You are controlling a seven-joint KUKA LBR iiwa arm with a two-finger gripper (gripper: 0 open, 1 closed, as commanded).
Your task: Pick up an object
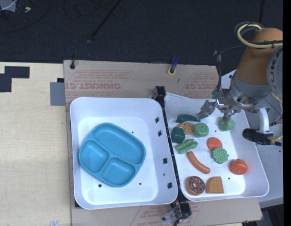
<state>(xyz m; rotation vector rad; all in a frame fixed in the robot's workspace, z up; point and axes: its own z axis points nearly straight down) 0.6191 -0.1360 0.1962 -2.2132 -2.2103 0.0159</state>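
Waffle (214, 185) at right bin (258, 182) near edge; arm low over far side, fingers (207, 108) spread, grasping nothing.

Dark carpeted floor (136, 22) with loose cables (13, 1), pale wooden benchtop (27, 149), brown cardboard sheet (112, 79) beneath the bins

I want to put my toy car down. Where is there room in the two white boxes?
The left bin has bare floor all around the blue divided plate, widest along the front wall and in the back right corner. The right bin is crowded with toy food, like the sausage and doughnut; the gripper hangs over its back.
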